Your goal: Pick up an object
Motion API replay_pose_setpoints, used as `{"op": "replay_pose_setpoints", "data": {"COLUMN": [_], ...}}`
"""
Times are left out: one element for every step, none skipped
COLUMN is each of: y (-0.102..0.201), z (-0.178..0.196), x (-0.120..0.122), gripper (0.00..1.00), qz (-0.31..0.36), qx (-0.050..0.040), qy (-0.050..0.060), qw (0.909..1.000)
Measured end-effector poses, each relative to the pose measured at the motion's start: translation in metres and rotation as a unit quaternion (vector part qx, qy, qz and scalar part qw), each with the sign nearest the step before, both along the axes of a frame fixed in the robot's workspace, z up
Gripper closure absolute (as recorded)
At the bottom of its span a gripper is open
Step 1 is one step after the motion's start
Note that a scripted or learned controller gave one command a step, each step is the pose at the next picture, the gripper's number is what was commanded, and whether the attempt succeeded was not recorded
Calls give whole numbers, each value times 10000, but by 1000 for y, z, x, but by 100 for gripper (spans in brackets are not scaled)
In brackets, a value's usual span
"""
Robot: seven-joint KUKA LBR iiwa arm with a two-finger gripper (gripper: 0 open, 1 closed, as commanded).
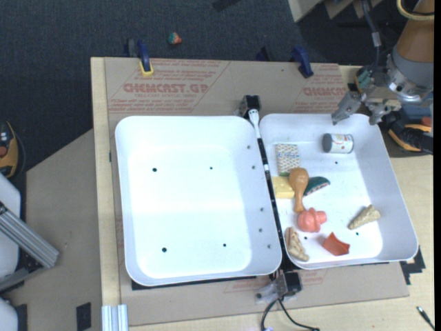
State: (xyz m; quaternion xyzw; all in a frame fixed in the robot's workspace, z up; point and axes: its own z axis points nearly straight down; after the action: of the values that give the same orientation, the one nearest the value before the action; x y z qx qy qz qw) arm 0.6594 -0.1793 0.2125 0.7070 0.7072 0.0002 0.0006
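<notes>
Can [337, 143] lies on its side at the far end of the right bin [393, 185], just below the jaws [360, 114], apart from them. Jaws stand released, spread, grasping nothing. Drumstick [299, 185] lies nearer the bin centre.

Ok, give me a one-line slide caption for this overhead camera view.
Gripper open above the right bin's far edge, near a small can among scattered toy foods.

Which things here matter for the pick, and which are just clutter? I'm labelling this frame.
Job: claw, open above the right bin; small can; drumstick; pink toy; red piece.
Lying about: left bin; blue clamps; small ball.
</notes>
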Motion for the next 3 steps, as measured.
{"op": "replay_pose_setpoints", "data": {"y": [-2, 30, 63], "z": [-98, -109, -121], "x": [10, -10, -76], "gripper": [0, 0, 0], "qz": [4, 0, -21], "qx": [-31, -52, -17], "qy": [-75, -139, -79], "qw": [10000, 9999, 10000]}}
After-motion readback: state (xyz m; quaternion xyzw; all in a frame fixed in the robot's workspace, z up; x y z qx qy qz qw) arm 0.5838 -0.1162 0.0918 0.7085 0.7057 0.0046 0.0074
